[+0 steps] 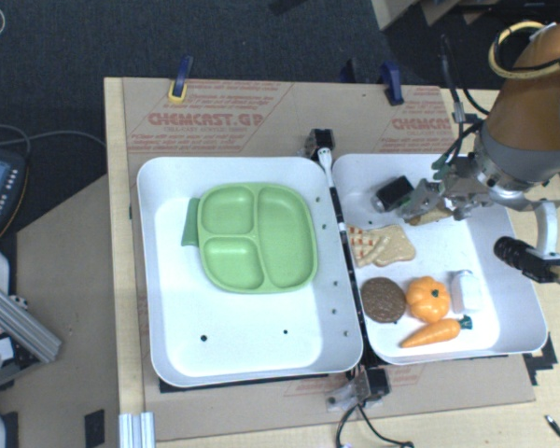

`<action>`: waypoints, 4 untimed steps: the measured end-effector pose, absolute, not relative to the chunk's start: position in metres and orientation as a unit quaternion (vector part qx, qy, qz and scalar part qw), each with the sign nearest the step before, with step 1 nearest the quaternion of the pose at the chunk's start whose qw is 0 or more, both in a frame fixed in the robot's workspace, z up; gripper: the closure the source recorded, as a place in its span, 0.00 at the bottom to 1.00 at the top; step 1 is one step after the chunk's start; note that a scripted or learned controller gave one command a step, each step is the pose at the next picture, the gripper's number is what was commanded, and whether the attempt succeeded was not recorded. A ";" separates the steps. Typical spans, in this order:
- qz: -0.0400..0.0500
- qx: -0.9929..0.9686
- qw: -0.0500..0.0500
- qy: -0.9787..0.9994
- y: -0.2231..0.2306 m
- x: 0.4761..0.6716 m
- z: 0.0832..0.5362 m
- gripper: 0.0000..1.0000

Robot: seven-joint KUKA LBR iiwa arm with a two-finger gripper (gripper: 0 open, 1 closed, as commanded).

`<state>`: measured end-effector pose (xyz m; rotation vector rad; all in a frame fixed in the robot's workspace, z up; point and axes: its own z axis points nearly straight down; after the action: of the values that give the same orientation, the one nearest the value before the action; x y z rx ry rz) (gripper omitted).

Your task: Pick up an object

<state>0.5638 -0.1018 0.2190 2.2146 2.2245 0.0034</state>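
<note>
The right bin [504, 339] holds several toy foods. A tan waffle-like cracker [385, 245] lies by its left wall, with a round brown patty [384, 299] in front of it. An orange pumpkin [428, 298] and a carrot [433, 332] sit near the front, beside a small white and pink piece [460, 290]. My gripper [413, 203] hangs low over the back of this bin, just behind the cracker. A black block [393, 193] sits at its left end; I cannot tell whether it is a loose object. Something tan [433, 218] shows under the gripper.
The left bin [168, 278] bears a green divided plate [258, 236]. The arm's grey and orange body [532, 101] covers the right bin's back right corner. A black knob [527, 258] juts over the bin's right side. Clamps stand along the bench's back edge.
</note>
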 end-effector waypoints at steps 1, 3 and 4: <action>0.001 0.705 0.001 0.709 -0.047 0.580 0.212 1.00; 0.002 0.705 0.001 0.709 0.051 0.614 0.228 1.00; 0.002 0.706 0.001 0.709 0.084 0.638 0.233 1.00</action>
<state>0.6379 0.0840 0.2331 2.2154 2.2247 0.0060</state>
